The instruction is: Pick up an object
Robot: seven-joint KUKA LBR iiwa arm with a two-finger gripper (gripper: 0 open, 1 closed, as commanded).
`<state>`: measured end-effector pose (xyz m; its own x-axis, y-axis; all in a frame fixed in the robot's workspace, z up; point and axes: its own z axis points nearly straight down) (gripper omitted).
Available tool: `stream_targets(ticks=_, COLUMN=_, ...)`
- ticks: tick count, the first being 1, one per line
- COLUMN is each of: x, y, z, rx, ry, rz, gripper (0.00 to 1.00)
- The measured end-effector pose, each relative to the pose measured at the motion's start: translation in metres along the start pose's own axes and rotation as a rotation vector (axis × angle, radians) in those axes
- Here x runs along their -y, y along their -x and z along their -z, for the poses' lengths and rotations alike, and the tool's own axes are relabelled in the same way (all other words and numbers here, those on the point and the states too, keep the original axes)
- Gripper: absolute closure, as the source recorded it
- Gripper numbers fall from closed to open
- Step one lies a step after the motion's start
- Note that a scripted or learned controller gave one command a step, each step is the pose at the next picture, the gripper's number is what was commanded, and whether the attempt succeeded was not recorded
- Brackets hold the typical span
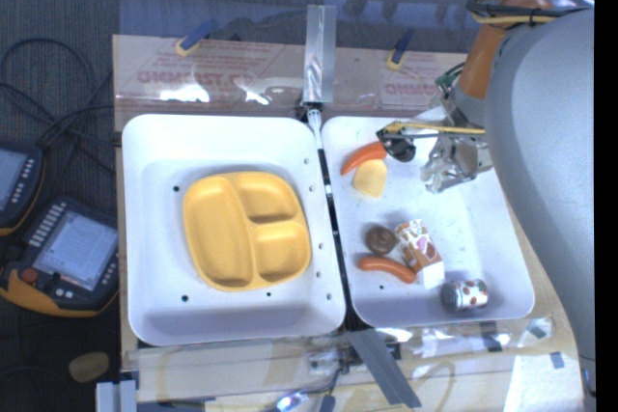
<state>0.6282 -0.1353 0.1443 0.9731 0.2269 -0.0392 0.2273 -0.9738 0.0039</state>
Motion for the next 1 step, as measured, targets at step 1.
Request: stream_targets(ticks=1, x=0.0002, y=0.0011, z=0.0076, rx=0.005, ry=-0.002, rz=0.003, gripper=1.00)
